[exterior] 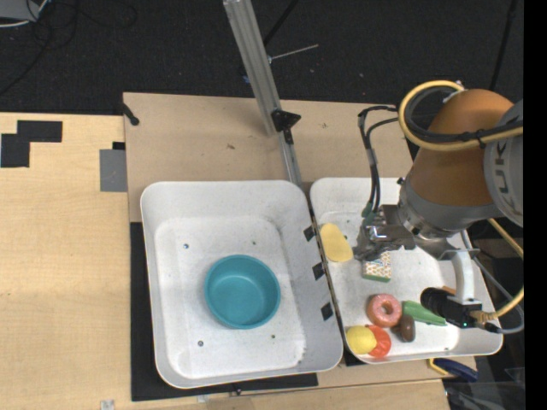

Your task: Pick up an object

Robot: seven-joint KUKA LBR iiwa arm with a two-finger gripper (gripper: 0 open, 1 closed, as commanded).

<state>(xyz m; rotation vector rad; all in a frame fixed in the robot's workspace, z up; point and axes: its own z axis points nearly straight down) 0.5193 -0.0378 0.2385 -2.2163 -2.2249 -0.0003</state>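
My gripper [373,248] reaches down into the right bin [342,196], its tip just above a small speckled pale block [377,268]. A yellow banana-like piece [335,243] lies to its left by the bin's wall. Nearer the front lie a pink doughnut [384,310], a yellow and red fruit [368,341], a small brown piece [407,329] and a green item [425,313]. The left bin [171,203] holds a teal bowl [243,290]. The arm's orange band [461,156] and grey wrist cover the bin's right part.
A slanted metal rail [261,67] rises behind the bins. Black clips [317,270] sit along the divide between the bins. Cables [370,156] hang beside the arm. Bare wooden bench [60,254] stretches to the left.
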